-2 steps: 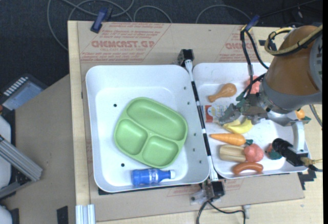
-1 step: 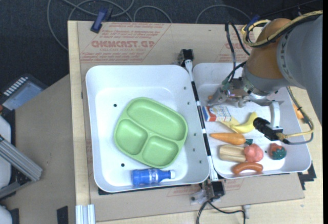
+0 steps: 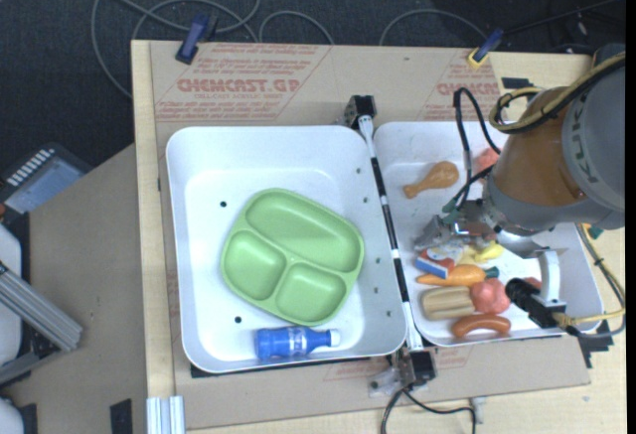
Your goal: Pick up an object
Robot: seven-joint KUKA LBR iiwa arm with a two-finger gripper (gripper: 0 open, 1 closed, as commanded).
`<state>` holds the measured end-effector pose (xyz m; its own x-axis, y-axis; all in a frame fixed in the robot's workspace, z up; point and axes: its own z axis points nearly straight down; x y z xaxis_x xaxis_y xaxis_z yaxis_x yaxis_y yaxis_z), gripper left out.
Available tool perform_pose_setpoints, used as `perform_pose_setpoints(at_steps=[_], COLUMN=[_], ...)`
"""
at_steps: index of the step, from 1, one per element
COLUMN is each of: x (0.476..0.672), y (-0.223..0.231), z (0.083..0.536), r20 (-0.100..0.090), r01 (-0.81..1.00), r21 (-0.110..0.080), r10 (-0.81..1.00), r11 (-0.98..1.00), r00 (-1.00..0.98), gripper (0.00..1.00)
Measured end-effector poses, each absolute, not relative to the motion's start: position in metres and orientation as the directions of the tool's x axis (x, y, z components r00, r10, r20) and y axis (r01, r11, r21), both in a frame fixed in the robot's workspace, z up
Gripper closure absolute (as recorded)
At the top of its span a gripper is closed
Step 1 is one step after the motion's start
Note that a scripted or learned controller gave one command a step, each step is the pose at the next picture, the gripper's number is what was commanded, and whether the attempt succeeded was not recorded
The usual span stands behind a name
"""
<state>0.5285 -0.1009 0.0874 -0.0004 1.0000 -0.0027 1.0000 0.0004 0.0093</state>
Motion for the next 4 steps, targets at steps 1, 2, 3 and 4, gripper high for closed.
perform_pose_setpoints(at_steps=[1,2,3,4], x=[0.602,0.657,0.662,0.622], y=[-0.092,-0.110,-0.108,-0.181], z=[0.085,0.084,0.083,0.085], r20=[0.000,0.002,-0.002,-0.001], r01=[1.000,1.000,1.000,1.000], r21=[0.001,-0.010,-0.022,-0.003], r10=[1.000,1.000,1.000,1.000], r11=[0.001,0.000,-0.005,-0.002], r00=[-0.001,0.000,0.005,0.002], gripper=[0.00,0.00,0.00,0.00])
